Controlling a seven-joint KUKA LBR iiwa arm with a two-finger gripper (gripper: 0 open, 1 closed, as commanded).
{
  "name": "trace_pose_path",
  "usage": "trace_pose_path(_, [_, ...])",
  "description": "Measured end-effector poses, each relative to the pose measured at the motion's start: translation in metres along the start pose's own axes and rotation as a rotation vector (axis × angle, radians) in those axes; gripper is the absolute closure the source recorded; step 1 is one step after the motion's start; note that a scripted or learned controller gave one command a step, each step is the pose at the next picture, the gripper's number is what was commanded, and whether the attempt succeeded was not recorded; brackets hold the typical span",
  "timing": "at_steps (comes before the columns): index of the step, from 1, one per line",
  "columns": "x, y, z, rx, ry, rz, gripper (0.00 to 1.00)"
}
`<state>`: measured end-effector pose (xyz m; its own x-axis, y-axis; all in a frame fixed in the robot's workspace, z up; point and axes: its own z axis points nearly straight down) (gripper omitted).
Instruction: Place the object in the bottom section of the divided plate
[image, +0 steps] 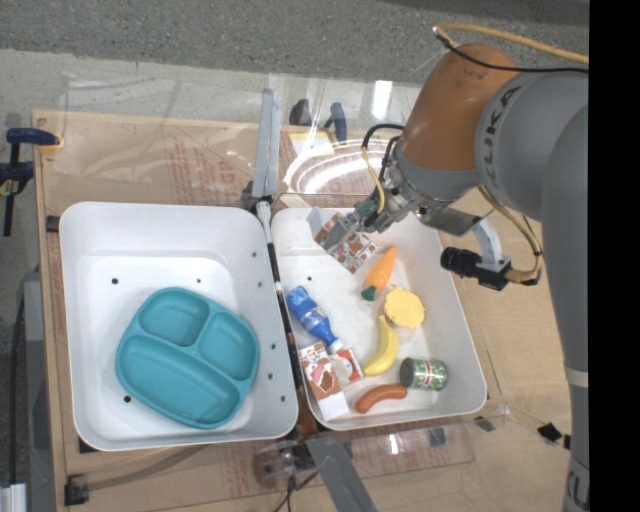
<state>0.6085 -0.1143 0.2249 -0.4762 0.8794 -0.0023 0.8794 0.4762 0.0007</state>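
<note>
I see the gripper (352, 228) touching a small printed packet (345, 240) in the right bin (462, 330), well apart from the divided plate (187, 356), but its grip state I cannot tell.

The wooden bench (150, 160) carries two shallow white bins touching side by side: the left bin (90, 225), the right bin (465, 345), with blue clamps (18, 165) on its left edge

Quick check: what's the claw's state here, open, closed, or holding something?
Claw: closed on a small printed carton, lifted at the far end of the right bin.
</note>
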Motion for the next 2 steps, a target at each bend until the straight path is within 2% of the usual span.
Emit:
trace_pose_path(1, [0.073, -0.005, -0.043, 0.001, 0.002, -0.089, 1.0])
trace_pose_path(2, [0.198, -0.001, -0.07, 0.0, 0.002, 0.011, 1.0])
